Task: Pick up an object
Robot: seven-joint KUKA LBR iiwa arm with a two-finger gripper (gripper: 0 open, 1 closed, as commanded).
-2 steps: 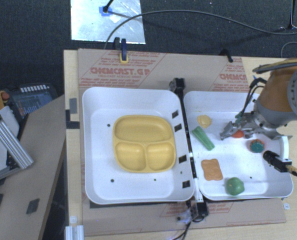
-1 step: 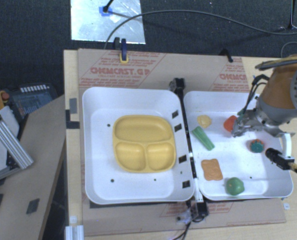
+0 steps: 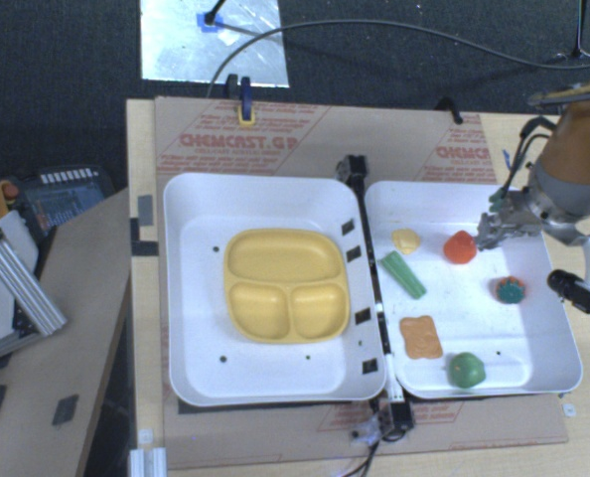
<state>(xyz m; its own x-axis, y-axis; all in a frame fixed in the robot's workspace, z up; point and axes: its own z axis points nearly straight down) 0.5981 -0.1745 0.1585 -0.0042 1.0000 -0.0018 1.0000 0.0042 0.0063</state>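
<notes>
Gripper (image 3: pixel 492 229) sits low at the upper right of the right bin (image 3: pixel 563 351), hanging off the grey wrist with the orange band above it. Whether it is open or closed I cannot tell from here; the tip is a dark cluster against the white floor.

Nearest candidate: red object (image 3: pixel 460 248), rounded, just beside the gripper tip, to its left and slightly toward the near rim as this camera looks. Cannot say if tip and object touch; they read as very close, maybe in contact. Nothing visibly held.

Red piece is roundish, so no long axis to line up with. My read: the coming move turns on a short shift left and down over it.

Others in the same bin:
- yellow piece (image 3: pixel 405 239), further left of the red one.
- green stick (image 3: pixel 402 274), elongated, lying diagonally from upper left to lower right, near the divider.
- orange slab (image 3: pixel 421 337), flat, toward the near side.
- green ball (image 3: pixel 466 370), near the front rim.
- teal and red lump (image 3: pixel 511 289), below the gripper, a bit right of the red object.

Left bin (image 3: pixel 191 266) holds a yellow compartment tray (image 3: pixel 283 284), well apart from the arm.

Judgement: pick not yet made; red object is the likeliest target by position alone.
</notes>
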